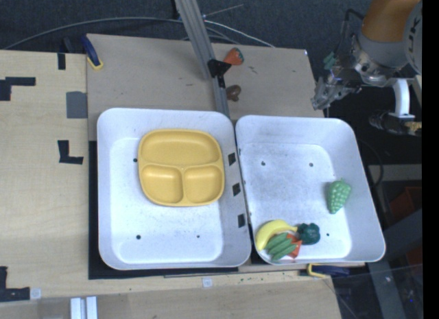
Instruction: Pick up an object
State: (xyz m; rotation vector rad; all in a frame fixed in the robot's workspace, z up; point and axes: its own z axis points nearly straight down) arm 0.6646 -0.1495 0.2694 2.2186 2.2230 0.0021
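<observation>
— Pale wood worktop [41, 194], seen from above at a slant: what sits on it?

— Two shallow white bins, side by side and touching along their inner edges. The left bin [110, 173] carries a yellow divided plate [182, 167] in its upper half, three compartments showing.

— And the right bin [357, 167]?

— It holds the small objects. A green bunch of toy grapes [337, 195] lies near the right wall. At the lower edge, a yellow banana [269, 229], a green bean pod [280, 244] with something red beside it, and a dark green piece like broccoli [309, 233] are heaped together, touching one another.

— Where is the arm?

— At the upper right of the frame, orange band visible. The gripper [324, 97] hangs above the worktop just past the right bin's upper right corner, well apart from every object. Whether its fingers are apart or together cannot be told at this size.

— Anything else?

— A grey metal bar [195, 26] slants down from the top of the frame to the seam between the bins.
</observation>
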